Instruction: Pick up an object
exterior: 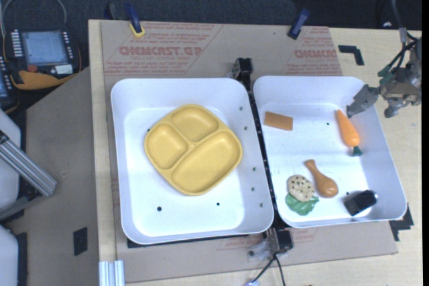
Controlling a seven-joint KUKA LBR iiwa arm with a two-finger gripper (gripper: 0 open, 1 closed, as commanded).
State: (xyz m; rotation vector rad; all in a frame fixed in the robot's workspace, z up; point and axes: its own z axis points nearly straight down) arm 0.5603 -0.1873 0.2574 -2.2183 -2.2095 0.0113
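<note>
Carrot point(348, 128) seems the likeliest pick: a smooth orange plastic cone with a green tip, lying near the far right wall of the right bin point(315, 86). The gripper point(365, 100) hangs just beside its upper end, and I cannot tell how its jaws stand. It would do well to centre over the thick middle and close across the narrow width. Elsewhere there lie a flat orange block point(278, 121), a glossy drumstick point(322, 179), a speckled cookie point(300, 188) on something green, and a black block point(360, 201). A yellow divided plate point(194, 148) sits in the left bin point(127, 144).
</note>
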